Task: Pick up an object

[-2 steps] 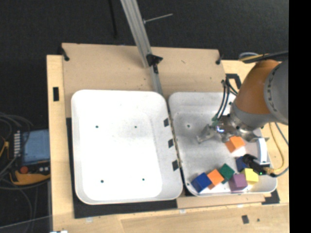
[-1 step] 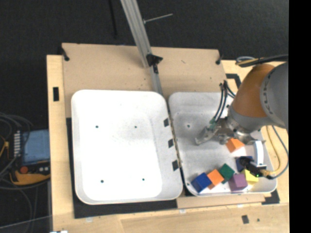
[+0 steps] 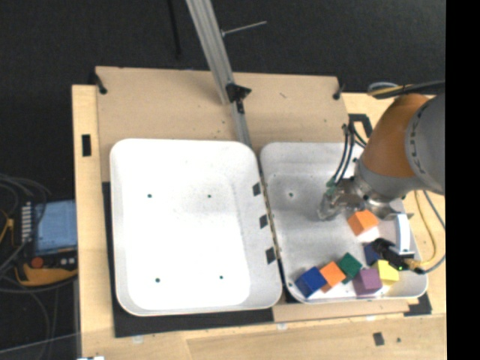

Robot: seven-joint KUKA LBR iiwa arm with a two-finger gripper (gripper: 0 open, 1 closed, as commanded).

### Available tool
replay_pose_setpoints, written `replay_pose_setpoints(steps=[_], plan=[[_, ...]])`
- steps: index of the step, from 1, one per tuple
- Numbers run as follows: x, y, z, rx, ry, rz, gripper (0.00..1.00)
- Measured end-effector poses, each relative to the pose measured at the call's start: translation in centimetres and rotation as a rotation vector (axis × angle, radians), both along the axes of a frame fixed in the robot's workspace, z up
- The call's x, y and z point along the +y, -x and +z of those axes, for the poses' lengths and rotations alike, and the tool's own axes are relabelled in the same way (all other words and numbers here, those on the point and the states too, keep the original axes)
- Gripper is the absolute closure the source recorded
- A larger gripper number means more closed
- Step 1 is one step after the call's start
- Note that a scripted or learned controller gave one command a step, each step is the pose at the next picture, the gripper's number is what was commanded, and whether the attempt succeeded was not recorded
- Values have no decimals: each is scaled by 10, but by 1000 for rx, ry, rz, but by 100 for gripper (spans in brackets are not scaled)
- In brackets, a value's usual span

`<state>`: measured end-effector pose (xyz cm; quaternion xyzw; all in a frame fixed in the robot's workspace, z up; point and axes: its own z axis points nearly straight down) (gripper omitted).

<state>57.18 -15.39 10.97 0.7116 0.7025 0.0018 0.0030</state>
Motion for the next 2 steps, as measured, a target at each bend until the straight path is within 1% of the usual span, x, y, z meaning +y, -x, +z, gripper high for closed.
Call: replay_pose_setpoints(steps=[1, 2], plan=[[0, 4, 46, 1, -1, 4, 100], [-3, -2, 91, 0, 0, 16, 100]])
